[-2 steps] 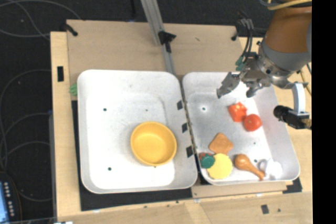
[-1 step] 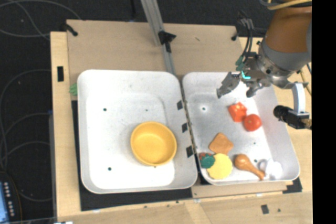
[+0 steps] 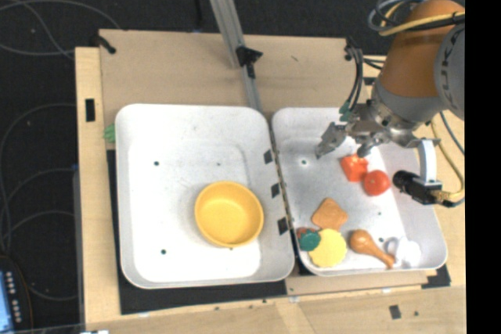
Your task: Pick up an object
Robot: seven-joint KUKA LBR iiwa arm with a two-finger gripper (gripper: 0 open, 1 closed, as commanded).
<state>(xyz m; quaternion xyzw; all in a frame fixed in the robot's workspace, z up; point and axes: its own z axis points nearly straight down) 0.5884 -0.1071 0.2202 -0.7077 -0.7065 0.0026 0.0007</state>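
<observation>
My gripper (image 3: 347, 145) hangs over the upper middle of the right bin (image 3: 301, 129), open, with nothing between its fingers. One finger (image 3: 327, 141) points down-left; the other ends just above a small red-orange object (image 3: 354, 167). A round red object (image 3: 376, 182) lies right beside that one. Further toward the front lie an orange wedge (image 3: 329, 213), a yellow disc (image 3: 329, 249) with a green piece (image 3: 310, 239) at its left, a brown drumstick shape (image 3: 368, 244) and a small white item (image 3: 408, 251).
The left bin (image 3: 156, 145) holds a yellow bowl (image 3: 228, 213) near its front right. A metal pole (image 3: 227, 12) slants up from between the bins. The arm's cables and a black fitting (image 3: 415, 185) hang over the right bin's right side.
</observation>
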